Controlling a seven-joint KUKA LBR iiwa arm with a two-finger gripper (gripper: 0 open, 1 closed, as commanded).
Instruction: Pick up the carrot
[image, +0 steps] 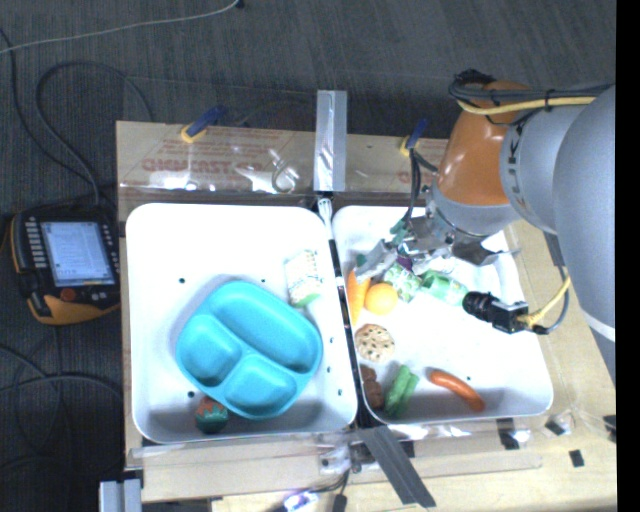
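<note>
The gripper (405, 255) hangs over the far left part of the right bin (520, 395), in a clutter of green and purple items; whether it grasps anything cannot be told. The carrot (352, 292) lies just left of it against the bin's left wall, touching an orange fruit (380, 298). A cookie (374, 342) sits nearer. The left bin (160, 240) bears a blue divided plate (250, 345)

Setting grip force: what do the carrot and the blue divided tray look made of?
The slim orange carrot at the right bin's left wall looks like smooth moulded plastic, probably toy food. The blue divided tray in the left bin looks like matte hard plastic, uniformly coloured with rounded moulded compartments.
</note>
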